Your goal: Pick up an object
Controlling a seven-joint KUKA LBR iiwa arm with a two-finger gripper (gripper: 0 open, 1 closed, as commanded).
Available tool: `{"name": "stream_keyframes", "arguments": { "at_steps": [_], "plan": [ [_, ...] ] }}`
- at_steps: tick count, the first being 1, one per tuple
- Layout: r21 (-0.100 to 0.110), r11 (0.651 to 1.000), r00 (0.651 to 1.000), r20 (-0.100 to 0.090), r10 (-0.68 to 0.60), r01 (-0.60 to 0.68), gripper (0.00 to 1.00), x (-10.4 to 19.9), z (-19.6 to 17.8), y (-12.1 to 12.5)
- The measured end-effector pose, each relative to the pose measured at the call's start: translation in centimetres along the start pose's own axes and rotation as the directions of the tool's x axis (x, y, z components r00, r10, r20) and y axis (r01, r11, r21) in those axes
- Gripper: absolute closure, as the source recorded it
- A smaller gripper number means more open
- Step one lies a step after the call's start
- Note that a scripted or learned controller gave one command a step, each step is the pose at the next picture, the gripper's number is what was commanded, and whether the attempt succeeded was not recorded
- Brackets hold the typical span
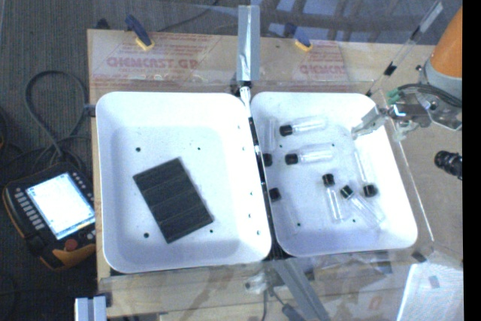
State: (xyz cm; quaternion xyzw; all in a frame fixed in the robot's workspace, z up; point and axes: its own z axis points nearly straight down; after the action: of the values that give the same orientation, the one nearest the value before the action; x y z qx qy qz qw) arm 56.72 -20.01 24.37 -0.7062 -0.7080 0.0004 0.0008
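Currently several clear vials (pixel 304 127) with black caps are scattered flat in the right bin (pixel 406 237), some touching near its lower right, two well apart higher up. A black ribbed pad (pixel 172 199) lies alone in the left bin (pixel 113 162). The gripper (pixel 370 124) is seen over the right bin's upper right edge, nothing pinched; its state cannot be told. Likely staged for a descent, judging by position.

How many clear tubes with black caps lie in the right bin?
5, though clear plastic is hard to see and more may be missed: one at the top, one below it, and three low on the right.
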Motion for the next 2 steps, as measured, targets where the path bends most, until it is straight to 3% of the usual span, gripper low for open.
{"name": "stream_keyframes", "arguments": {
  "at_steps": [1, 2],
  "plan": [
    [-0.003, 0.992, 0.992, -0.004, -0.129, 0.129, 0.0, 1.4, 12.9, -0.7],
    [-0.002, 0.986, 0.986, 0.002, -0.169, 0.169, 0.0, -2.2, 6.2, -0.5]
  ]
}}
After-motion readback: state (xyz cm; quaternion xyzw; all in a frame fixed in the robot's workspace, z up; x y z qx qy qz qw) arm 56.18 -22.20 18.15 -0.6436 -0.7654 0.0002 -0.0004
